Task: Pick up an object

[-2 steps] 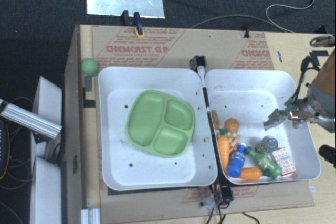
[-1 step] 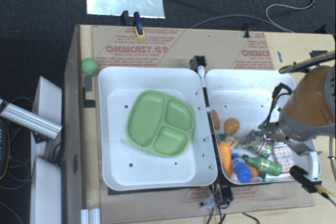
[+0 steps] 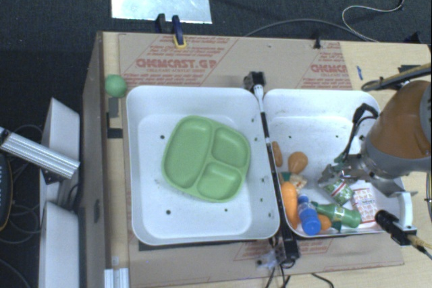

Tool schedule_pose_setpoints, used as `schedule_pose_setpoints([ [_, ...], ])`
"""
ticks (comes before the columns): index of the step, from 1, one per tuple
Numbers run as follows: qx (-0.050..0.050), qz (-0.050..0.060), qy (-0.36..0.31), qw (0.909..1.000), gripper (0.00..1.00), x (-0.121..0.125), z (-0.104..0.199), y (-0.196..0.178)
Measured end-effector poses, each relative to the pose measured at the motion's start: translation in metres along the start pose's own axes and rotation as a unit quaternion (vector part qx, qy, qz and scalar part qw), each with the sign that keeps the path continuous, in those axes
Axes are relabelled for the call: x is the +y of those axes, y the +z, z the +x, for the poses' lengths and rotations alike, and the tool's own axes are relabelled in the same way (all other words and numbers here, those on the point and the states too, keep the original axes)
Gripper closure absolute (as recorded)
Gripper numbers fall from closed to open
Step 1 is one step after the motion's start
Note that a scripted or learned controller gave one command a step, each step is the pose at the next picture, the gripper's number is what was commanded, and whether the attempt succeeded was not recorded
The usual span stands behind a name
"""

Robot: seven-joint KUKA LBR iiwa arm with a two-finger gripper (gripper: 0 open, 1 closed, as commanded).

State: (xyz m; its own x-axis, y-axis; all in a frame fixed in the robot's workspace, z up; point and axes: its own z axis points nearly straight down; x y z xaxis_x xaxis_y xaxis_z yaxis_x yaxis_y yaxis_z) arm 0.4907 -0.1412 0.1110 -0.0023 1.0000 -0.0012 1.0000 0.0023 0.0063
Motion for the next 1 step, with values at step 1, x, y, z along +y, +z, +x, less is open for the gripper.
schedule_pose_setpoints([
  [1, 0.001, 0.001, -0.001, 1.0, 1.0, -0.0019, 0.0534, -0.1099],
])
